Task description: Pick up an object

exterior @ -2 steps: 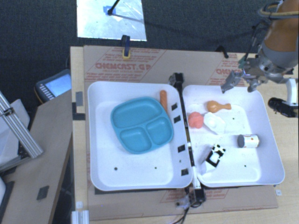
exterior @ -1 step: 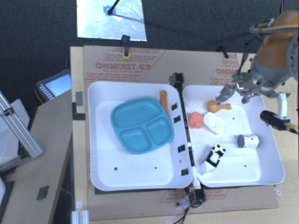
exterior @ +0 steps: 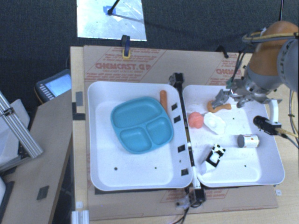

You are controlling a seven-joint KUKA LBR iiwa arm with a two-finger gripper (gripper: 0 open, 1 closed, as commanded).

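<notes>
My gripper [exterior: 223, 97] hangs low over the back left part of the right bin [exterior: 268, 171]. Just below it lies a tan, bone-shaped object [exterior: 219, 108], close to the gripper's tip or touching it. A pink ball [exterior: 196, 120] and a white lump [exterior: 215, 123] lie side by side in front of that. Nearer the front of this bin are a grey and white cylinder [exterior: 248, 141] and a black and white object [exterior: 215, 156].
The left bin [exterior: 100, 171] holds a blue divided plate [exterior: 141, 124] with an orange stick [exterior: 163, 100] at its back right corner. A black divider [exterior: 183, 125] runs between the bins. The arm comes in from the right above the right bin.
</notes>
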